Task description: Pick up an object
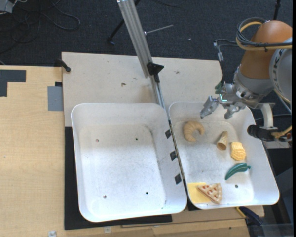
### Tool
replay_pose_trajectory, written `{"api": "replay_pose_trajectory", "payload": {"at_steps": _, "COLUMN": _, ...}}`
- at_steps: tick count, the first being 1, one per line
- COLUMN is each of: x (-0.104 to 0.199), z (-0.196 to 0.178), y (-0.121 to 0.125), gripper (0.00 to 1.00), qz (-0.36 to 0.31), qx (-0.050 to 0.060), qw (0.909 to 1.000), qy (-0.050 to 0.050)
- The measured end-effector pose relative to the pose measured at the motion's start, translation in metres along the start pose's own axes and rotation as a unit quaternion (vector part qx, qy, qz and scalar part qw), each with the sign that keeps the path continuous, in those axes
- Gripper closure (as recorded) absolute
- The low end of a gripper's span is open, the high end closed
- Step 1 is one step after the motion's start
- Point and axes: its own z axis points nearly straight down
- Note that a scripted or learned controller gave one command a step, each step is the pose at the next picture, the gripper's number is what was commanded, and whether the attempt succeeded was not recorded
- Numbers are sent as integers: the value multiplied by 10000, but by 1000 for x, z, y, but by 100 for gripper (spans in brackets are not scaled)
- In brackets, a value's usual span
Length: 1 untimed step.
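— where's your gripper right now?

— my gripper [219,108] hangs over the far end of the right bin [266,191], near its back rim. my arm [264,48] comes in from the right, the orange band sitting above the wrist.

— open or clenched?

— released. the two fingers [207,107] stand spread apart, tips pointing down toward the bin, and nothing sits between them.

— so what could you pick?

— five things lie in the right bin. a croissant [193,130] is nearest to me, just below and to the left of my fingertips, close to the divider between the bins. an ice cream cone [222,140] lies to its right, tilted, and a yellow corn cob [238,151] sits just beside the cone. nearer the camera there's a green pepper [237,170], dark and slim, below the corn. at the near end a pizza slice [207,192] rests against the front wall.

— touching any of them?

— no. my fingers are apart from all of them; the croissant and the cone are the closest.

— and the other bin?

— the left bin [84,132] sits flush beside the right one, with small black clips along the shared edge. a grey metal bar [138,38] slants up from that seam toward the back of the bench [103,78].
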Motion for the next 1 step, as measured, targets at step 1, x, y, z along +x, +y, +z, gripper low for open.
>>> {"api": "replay_pose_trajectory", "payload": {"at_steps": 1, "x": 0, "z": -3, "y": 1, "gripper": 0, "qz": -12, "qx": -23, "qw": 10000, "qy": -7}}
